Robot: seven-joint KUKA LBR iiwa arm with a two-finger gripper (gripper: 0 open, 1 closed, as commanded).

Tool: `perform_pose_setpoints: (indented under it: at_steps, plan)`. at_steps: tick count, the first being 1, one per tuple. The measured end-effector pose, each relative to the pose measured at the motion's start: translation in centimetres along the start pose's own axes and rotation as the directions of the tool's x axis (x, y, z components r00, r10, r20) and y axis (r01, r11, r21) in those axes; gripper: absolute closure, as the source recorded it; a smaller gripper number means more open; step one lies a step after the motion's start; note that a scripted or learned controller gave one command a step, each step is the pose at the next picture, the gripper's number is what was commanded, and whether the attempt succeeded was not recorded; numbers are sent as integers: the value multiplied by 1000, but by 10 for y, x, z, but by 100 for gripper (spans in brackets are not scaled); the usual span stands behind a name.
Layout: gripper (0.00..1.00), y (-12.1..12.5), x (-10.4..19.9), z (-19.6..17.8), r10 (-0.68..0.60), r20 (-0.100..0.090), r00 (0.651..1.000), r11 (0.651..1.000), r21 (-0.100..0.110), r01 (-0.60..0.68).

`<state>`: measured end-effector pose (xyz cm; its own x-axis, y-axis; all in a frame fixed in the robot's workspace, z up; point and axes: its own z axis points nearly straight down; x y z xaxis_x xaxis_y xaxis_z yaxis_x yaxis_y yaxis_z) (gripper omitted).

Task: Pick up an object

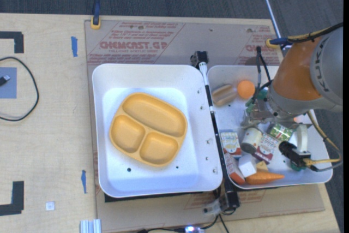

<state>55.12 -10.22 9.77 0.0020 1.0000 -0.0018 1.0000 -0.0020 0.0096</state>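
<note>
"Where is the end effector [255, 114]?"

"Low in the right white bin [322, 176], over the toys. I cannot tell how it stands."

"What lies close to it?"

"A small grey can [250, 138] lies just below it, tipped on its side, pointing toward the top right. An orange plastic carrot [266, 176] lies farther down, flat, tip pointing right. The left bin holds a yellow three-part tray [148, 128]."

The arm [327, 68] is a thick, rounded grey tube with a broad orange band [294, 76] above the wrist and part of a dark letter marking on the grey shell. Below the band sits a darker metal wrist block [267, 109] with small fittings. Thin black cables [262, 65] run along the orange section, and a yellow one [305, 36] crosses its top.
</note>
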Motion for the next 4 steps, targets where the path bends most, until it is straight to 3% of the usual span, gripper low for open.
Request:
perform_pose_setpoints:
  at_steps: [1,2,3,4]
  plan:
    - [0,0,0,0,0,0,1000,1000,0,0]
    - [100,1,0,-10,1,1,1000,1000,-3,-1]
    - [100,-61,-52,10,-1,1,1000,1000,5,1]
    - [100,-1,-12,-22,-3,-2,1000,1000,7,3]
